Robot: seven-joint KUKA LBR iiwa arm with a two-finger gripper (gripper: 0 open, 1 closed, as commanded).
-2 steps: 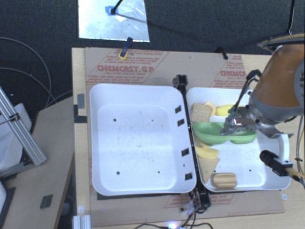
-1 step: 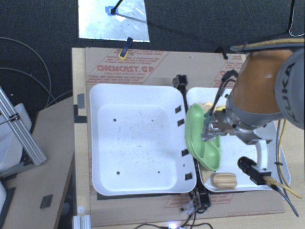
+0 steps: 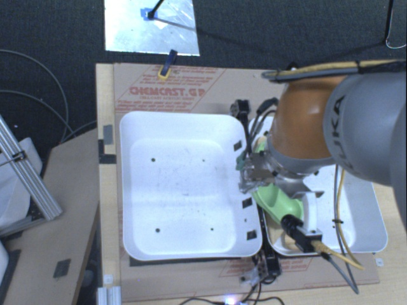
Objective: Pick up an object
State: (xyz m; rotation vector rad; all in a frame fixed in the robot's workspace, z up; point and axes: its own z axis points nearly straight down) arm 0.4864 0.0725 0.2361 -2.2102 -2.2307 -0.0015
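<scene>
Take the left bin point(image 3: 184, 189) as your mark. You see the arm point(image 3: 362, 132) reaching in from its right, with the orange band point(image 3: 302, 126) hanging just past the left bin's right wall, over the right bin point(image 3: 375, 234). Below the band is the gripper point(image 3: 254, 173), right at the left bin's right rim, about halfway along that wall. It is mostly hidden under the wrist point(image 3: 296, 164), so you cannot tell whether it is wide, narrow or closed on anything.

The green thing point(image 3: 278, 201), pale and rounded, lies just right of the left bin. It is in the right bin, by the wall that faces the left bin. It sits close under the gripper, but you cannot tell if they touch. The wrist hides its upper part.

Under the left bin lies cardboard point(image 3: 165, 89) with red print, showing beyond the bin's far rim. A blue and yellow clip point(image 3: 167, 65) rests at the cardboard's far edge. Farther beyond the left bin, a shiny sheet point(image 3: 152, 18) lies on the dark floor point(image 3: 51, 30).
</scene>
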